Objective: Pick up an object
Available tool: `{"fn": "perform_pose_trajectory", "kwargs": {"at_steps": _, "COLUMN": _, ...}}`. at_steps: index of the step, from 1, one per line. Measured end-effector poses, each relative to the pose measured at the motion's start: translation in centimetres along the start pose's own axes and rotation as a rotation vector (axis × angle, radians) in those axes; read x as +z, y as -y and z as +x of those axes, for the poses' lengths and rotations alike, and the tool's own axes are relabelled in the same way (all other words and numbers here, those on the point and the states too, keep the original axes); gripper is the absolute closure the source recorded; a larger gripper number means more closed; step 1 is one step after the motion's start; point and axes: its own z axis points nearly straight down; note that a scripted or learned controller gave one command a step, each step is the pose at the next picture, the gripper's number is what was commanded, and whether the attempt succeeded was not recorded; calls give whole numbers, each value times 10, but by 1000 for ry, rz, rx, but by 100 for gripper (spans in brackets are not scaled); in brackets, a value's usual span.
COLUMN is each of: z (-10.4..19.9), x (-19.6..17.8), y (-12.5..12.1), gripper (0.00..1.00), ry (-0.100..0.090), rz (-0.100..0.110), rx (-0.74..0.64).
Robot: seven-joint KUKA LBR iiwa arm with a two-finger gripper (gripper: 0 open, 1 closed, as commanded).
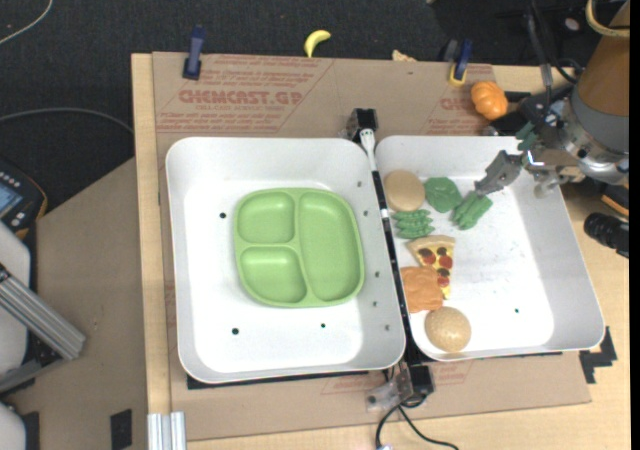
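Toy foods lie clustered along the 9 o'clock side of the right bin: a tan bun, green leafy piece, green pickle-like piece, pea pod, pizza slice, orange piece and round roll. The tool reaches in from 3 o'clock, its tip just above the pickle-like piece; whether it is open or closed cannot be told. The left bin holds a green divided plate.

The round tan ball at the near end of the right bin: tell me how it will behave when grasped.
The round tan ball looks smooth and rounded, so it may roll if nudged. It sits against the orange food piece, which could crowd a finger.
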Motion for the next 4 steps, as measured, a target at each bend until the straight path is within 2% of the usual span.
{"fn": "perform_pose_trajectory", "kwargs": {"at_steps": 1, "z": 40, "x": 145, "y": 2, "gripper": 0, "ry": -5, "rz": 14, "rx": -3}}
{"fn": "perform_pose_trajectory", "kwargs": {"at_steps": 2, "z": 41, "x": 161, "y": 66, "gripper": 0, "ry": -2, "rz": 2, "rx": 4}}
{"fn": "perform_pose_trajectory", "kwargs": {"at_steps": 3, "z": 41, "x": 151, "y": 64, "gripper": 100, "ry": 0, "rz": -1, "rx": 2}}
{"fn": "perform_pose_trajectory", "kwargs": {"at_steps": 4, "z": 93, "x": 56, "y": 46, "gripper": 100, "ry": -2, "rz": -10, "rx": -7}}
